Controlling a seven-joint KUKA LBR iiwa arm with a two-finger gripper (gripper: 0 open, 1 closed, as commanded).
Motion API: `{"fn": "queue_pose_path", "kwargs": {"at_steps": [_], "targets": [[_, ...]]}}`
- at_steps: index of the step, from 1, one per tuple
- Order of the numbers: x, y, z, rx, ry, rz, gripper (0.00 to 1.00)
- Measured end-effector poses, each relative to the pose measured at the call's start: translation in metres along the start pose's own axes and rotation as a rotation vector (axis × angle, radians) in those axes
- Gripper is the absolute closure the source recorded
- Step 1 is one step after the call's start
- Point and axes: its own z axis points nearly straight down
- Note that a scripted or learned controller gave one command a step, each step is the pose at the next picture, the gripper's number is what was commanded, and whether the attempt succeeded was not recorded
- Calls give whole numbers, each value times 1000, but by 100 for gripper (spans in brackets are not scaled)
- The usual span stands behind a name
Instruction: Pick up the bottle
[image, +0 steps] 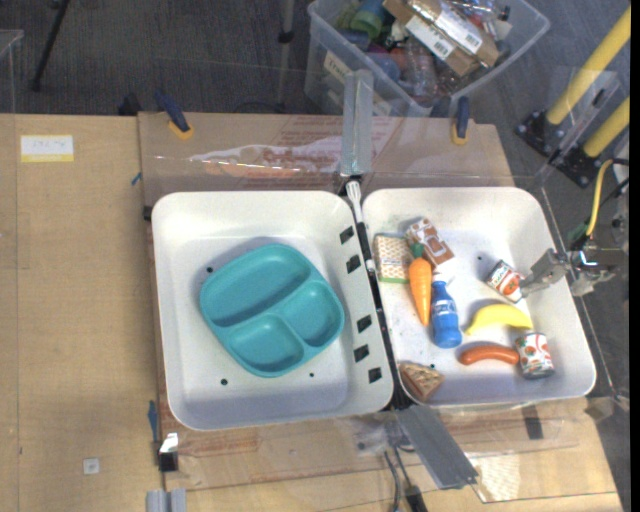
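The robot's metal hand (553, 268) shows at the right edge of the right shallow white bin (470, 204), reaching in over its right wall; whether it is spread or pressed together cannot be told, and nothing is seen pinched in it. Just beside its tip, toward the bin's middle, lies a small red-and-white can (505, 279). Nearer the bin's front right corner rest a yellow banana (499, 318), a red sausage (488, 354) and a second red-and-white can (536, 355). The blue plastic bottle with a white cap (444, 314) lies on its side near the middle of this bin, its long axis running roughly front to back, cap pointing toward the table's far edge and the rounded base toward the near edge. An orange carrot (421, 289) lies alongside it on the left, touching or nearly so. A brown wedge (421, 380) sits by the front left corner. The left white bin (180, 215) holds a teal divided plate (270, 307).
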Motion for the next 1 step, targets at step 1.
{"fn": "queue_pose_path", "kwargs": {"at_steps": [1], "targets": [[87,-29,80,1,0,126,0]]}}
